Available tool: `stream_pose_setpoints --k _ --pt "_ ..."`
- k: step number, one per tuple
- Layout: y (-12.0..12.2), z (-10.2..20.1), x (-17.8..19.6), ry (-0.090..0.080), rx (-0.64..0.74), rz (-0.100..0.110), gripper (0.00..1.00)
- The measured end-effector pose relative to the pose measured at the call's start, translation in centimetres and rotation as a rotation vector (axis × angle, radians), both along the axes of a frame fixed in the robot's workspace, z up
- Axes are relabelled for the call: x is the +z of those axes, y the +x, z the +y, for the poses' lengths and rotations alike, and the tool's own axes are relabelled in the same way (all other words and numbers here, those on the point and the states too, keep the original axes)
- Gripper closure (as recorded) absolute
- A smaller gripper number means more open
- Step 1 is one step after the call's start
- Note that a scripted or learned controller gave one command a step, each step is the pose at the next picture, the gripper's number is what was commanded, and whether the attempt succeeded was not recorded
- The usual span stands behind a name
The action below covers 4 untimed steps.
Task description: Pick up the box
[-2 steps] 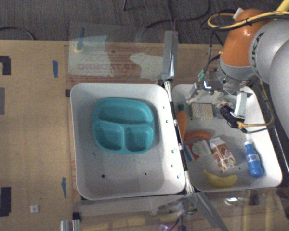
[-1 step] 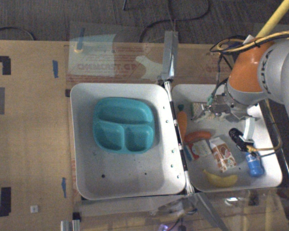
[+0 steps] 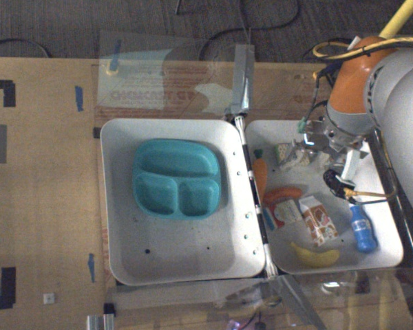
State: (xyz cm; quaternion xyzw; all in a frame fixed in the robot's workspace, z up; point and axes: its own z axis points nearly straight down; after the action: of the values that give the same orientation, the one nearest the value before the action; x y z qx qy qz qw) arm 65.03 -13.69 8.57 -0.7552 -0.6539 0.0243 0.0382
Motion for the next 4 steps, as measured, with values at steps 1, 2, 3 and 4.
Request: stream_pose_setpoints --k 1,2,3,4 --pt "0.2 -3.4 0.4 -0.007 -0.205 -0.091 0.0" --pt "0.0 -3.7 1.5 -0.015 -0.204 -0.085 1.0" --pt "-0.3 -7.5 14.7 -0.044 -0.379 -0.082 1.0" --pt "-0.2 -7.3 15.7 -0.046 -0.373 -0.083 1.0"
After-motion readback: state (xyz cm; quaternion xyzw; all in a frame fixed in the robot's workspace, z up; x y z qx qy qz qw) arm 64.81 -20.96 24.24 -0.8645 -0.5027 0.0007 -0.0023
